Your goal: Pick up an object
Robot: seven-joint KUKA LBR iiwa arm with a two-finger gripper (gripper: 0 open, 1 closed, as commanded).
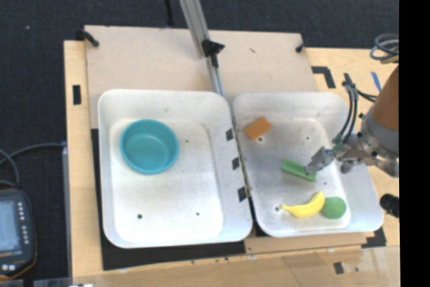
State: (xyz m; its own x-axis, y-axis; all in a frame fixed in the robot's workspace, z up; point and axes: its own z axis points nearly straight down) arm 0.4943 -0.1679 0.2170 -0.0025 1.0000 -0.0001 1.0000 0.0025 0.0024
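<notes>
**Gripper at green block in right bin**

Gripper [317,162], right of centre frame, reaches the green block [297,169]; I cannot tell whether it grips. Banana [304,206] and green ball [334,207] lie below, orange block [257,128] above, blue bowl [150,146] left.

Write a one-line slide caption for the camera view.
Gripper at a green block in the right bin, near a banana, green ball and orange block.

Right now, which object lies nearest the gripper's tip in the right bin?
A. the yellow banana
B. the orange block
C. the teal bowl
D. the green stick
D: the gripper sits right at the end of the green stick, while the orange block and yellow banana lie farther off and the teal bowl is in the left bin.
</notes>
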